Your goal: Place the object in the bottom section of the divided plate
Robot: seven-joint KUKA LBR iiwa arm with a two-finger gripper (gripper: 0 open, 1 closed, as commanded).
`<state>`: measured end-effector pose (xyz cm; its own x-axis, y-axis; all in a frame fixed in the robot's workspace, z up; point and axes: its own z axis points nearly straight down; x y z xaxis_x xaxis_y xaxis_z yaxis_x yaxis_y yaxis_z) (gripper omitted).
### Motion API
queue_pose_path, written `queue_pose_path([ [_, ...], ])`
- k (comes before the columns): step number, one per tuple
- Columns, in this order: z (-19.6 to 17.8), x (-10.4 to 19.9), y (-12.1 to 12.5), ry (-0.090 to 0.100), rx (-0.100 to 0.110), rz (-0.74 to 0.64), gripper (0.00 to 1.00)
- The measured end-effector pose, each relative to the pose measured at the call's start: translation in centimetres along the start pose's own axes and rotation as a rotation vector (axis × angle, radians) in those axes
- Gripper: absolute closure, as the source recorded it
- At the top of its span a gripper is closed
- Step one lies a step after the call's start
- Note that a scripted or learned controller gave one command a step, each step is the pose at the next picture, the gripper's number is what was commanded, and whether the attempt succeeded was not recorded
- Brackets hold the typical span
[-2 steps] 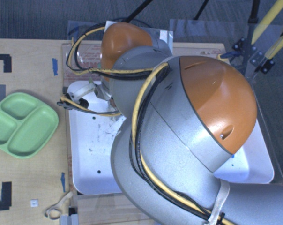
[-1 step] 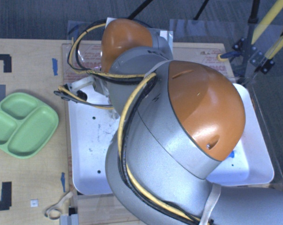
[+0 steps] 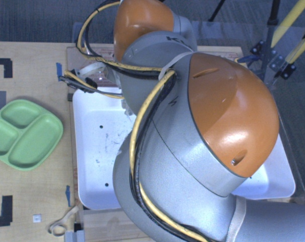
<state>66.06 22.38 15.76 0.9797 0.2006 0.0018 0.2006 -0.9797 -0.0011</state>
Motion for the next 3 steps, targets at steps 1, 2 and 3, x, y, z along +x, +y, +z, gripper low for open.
queue_pose_path([
  [1,0.00,-0.01,0.01,0.000,0.000,0.000,0.00],
  [2,0.00,-0.01,0.01,0.000,0.000,0.000,0.00],
  [3,0.00,-0.01,0.01,0.000,0.000,0.000,0.00],
])
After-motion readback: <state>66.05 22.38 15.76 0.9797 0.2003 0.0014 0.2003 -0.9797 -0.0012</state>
